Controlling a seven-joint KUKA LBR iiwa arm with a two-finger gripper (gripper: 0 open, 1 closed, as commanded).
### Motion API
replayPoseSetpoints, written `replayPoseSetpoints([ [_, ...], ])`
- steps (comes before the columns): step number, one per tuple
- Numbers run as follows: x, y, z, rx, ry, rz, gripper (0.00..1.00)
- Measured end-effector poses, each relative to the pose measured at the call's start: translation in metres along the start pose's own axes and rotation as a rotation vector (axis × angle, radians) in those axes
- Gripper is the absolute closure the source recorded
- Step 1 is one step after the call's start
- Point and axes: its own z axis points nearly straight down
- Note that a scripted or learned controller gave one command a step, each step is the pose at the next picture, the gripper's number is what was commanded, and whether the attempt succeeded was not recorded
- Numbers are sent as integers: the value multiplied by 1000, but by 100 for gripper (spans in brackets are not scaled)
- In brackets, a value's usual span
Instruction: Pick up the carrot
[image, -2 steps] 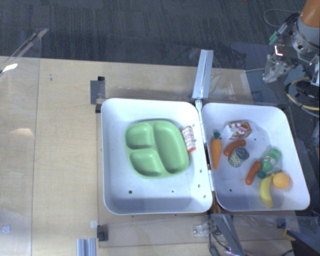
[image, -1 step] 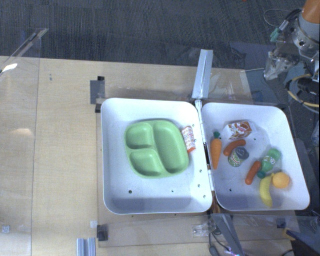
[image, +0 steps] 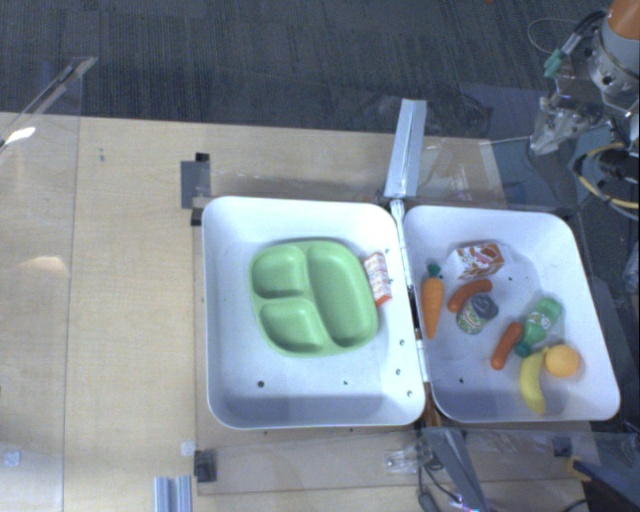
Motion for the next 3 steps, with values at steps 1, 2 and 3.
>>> replayPoseSetpoints([
  [1, 1, 2, -9, -2, -2, -6, 100],
  [2, 2, 5, -19, -5, -4, -12, 100],
  [3, 3, 7, -29, -8, -6, -18, 100],
])
